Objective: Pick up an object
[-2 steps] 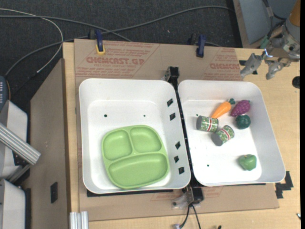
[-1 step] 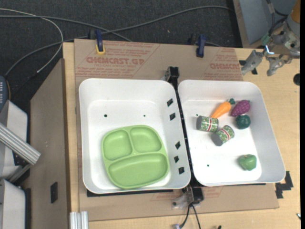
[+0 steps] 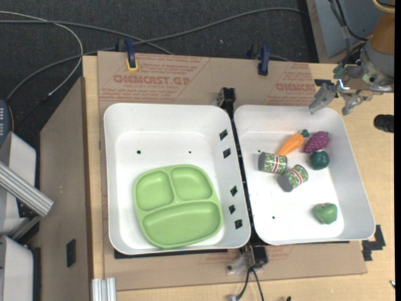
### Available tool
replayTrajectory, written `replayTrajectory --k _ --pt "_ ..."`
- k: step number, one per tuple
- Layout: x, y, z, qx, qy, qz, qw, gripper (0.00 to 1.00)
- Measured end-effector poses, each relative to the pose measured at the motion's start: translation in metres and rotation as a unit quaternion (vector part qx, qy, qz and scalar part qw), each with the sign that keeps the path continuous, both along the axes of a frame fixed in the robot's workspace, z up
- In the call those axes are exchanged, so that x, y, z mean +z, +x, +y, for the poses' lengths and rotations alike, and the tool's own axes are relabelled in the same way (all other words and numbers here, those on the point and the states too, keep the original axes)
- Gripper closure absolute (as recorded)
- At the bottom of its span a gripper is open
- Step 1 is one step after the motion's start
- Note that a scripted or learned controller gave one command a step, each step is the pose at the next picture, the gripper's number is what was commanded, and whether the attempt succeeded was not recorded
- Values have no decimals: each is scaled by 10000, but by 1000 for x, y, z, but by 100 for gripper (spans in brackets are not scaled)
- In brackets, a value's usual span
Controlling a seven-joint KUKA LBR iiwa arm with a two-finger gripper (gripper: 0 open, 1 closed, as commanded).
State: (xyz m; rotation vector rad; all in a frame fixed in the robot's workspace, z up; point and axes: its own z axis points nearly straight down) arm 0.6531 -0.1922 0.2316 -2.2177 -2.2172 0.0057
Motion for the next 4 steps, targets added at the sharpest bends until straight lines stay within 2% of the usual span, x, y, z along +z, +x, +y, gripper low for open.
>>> replayTrajectory --k 1,2,3,4 --pt "-63 -3 5 2 5 7 10000 0" --pt "-107 -5 11 6 5 0 10000 0" --pt "-92 -3 11 12 -4 -42 10000 100" --pt "-47 -4 13 8 -12 -63 10000 100"
